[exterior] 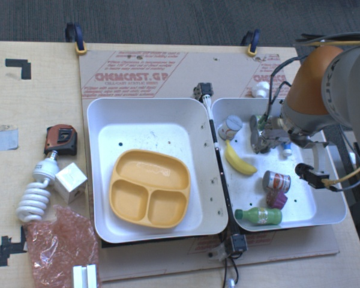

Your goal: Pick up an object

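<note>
While the grey two-finger gripper (259, 141) sits low in the right shallow white bin (330, 212), fingers narrow, nothing visibly between them, yellow plastic banana (239, 161) lies just beside it; red-labelled can (277, 180), green bottle (259, 216) nearer front; yellow three-compartment tray (149, 188) in left white bin (102, 167)

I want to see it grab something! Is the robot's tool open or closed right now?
Tool: cannot be told. It is low in the right bin, just above the banana.
</note>
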Action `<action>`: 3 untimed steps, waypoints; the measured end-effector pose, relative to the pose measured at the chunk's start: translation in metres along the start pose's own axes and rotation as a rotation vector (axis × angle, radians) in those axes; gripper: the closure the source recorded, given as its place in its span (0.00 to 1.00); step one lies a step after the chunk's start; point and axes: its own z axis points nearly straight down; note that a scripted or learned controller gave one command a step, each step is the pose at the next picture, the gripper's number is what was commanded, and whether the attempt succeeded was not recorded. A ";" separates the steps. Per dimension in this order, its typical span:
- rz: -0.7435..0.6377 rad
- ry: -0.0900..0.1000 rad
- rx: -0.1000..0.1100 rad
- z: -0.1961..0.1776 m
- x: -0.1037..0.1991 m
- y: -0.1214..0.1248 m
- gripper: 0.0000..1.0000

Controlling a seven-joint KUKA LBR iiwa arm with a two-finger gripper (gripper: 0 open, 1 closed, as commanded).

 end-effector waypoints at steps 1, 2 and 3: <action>0.000 0.000 0.000 0.000 0.000 0.000 0.00; 0.005 0.002 0.001 0.020 0.015 -0.066 0.00; 0.006 0.002 0.001 0.020 0.017 -0.118 0.00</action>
